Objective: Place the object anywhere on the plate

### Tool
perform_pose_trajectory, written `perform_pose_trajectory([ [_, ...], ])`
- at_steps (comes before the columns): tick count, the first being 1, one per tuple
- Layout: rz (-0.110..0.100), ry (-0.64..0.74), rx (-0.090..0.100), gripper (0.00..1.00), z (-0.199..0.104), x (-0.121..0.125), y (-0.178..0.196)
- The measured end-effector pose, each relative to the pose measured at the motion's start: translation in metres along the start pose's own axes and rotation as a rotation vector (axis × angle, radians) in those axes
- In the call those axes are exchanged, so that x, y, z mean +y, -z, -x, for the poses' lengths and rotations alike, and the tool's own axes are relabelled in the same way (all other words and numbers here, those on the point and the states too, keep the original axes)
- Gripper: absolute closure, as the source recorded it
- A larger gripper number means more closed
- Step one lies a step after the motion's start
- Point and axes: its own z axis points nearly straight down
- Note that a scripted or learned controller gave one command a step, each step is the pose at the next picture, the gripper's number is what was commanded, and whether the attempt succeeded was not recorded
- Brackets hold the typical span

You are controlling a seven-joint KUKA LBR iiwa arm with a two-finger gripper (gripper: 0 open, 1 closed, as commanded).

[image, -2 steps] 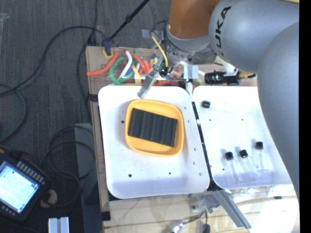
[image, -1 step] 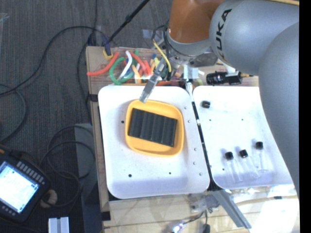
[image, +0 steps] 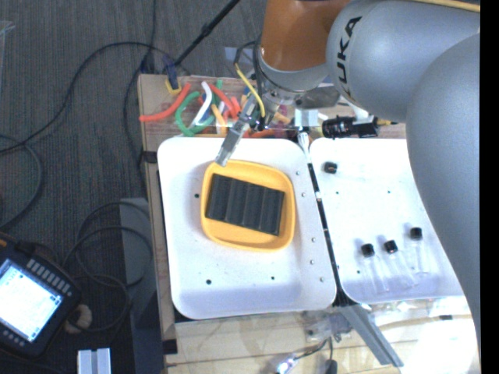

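Observation:
A yellow square plate lies in the left white bin, toward its far side. A dark ribbed rectangular object lies flat on the plate and covers most of its middle. My gripper reaches down and left from the orange-banded wrist. Its tip hangs over the plate's far left corner, just beyond the dark object's far edge. Nothing is visible in the gripper.
The right white bin holds several small black pieces, one of them near its far left corner. Coloured cables are bundled on the bench behind the left bin. The big grey arm covers the upper right.

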Motion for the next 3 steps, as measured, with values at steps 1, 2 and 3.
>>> perform_pose_trajectory([
  [1,0.002,0.196,-0.001,0.00,-0.044,0.056,0.003],
  [2,0.002,0.215,-0.002,0.00,-0.049,0.071,0.014],
  [3,0.001,0.231,-0.002,0.00,-0.067,0.097,0.008],
])
